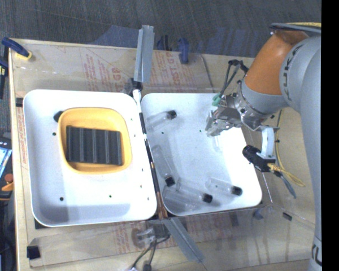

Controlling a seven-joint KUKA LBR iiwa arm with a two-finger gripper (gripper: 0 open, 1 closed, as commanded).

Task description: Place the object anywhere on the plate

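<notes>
The claw [217, 126] hovers over the right white bin [246, 193]; its opening cannot be told. The yellow rectangular plate [93, 115] sits left.

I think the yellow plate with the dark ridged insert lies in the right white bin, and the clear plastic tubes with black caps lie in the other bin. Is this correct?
Not quite. The camera view shows the yellow plate with the dark ridged insert in the left white bin, not the right one. The clear plastic tubes with black caps lie in the other bin, the right white bin.
</notes>
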